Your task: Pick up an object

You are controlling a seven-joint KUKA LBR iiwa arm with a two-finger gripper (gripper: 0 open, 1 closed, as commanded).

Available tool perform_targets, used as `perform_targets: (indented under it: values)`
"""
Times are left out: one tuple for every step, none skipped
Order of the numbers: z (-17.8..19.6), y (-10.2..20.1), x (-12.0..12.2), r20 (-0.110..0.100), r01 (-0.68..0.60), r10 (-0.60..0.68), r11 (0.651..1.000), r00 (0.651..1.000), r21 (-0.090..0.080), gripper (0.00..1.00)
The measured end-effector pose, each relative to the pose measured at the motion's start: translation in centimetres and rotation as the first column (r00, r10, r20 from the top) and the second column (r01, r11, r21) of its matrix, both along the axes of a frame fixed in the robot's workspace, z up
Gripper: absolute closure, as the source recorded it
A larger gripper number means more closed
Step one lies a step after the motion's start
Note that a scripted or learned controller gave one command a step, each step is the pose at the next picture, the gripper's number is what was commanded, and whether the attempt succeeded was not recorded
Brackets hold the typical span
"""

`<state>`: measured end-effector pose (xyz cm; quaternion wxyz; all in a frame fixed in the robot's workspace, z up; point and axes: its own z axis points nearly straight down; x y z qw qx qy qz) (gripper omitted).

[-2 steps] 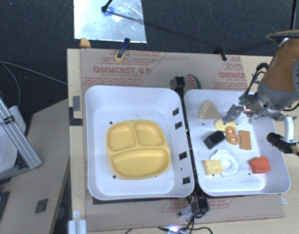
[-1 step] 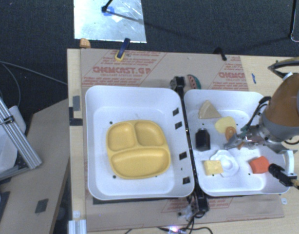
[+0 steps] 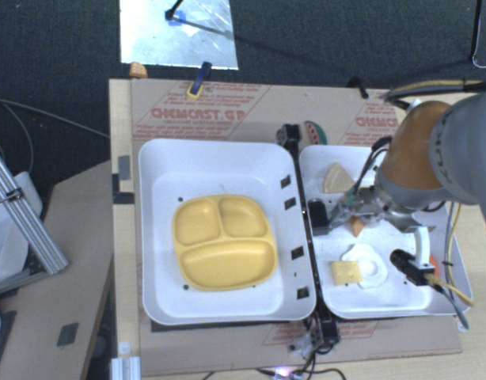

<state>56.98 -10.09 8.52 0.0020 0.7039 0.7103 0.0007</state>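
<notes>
Reaching in from the right, the grey arm (image 3: 458,145) with its orange band bends down over the right bin (image 3: 385,309). The tool (image 3: 350,210) sits low in the middle of that bin's left half. Seen from above, it cannot be told whether the tool is open or closed, and nothing can be seen gripped in it.

Several small things lie loose in the right bin. A beige wedge (image 3: 336,179) rests toward the far wall, just beyond the tool. A small orange-brown piece (image 3: 357,227) lies right at the tool's near side; whether they touch is unclear. A black piece (image 3: 317,214) sits beside the wall shared with the other bin, just left of the tool. Nearer the front, a yellow block (image 3: 346,272) lies touching a white rounded thing (image 3: 369,264) on its right.

The left bin (image 3: 219,146) holds a yellow divided plate (image 3: 224,240) lying flat near its middle, with two small sections at the far side and one long section at the near side, well apart from the tool.

Both bins stand side by side on a cardboard sheet (image 3: 227,111) printed with red lettering. A small blue and yellow thing (image 3: 199,80) lies at the sheet's far edge.
</notes>
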Motion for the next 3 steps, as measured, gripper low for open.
perform_targets:
  values:
    - [4.7, 6.6, 3.6, 0.021, -0.008, 0.007, 0.999, 1.0, 0.037, 0.0]
    - [10.0, 5.5, 6.5, 0.0, 0.004, -0.004, 1.0, 1.0, 0.003, 0.0]
    - [-0.1, -0.7, 4.2, -0.009, 0.013, -0.013, 1.0, 1.0, 0.001, 0.0]
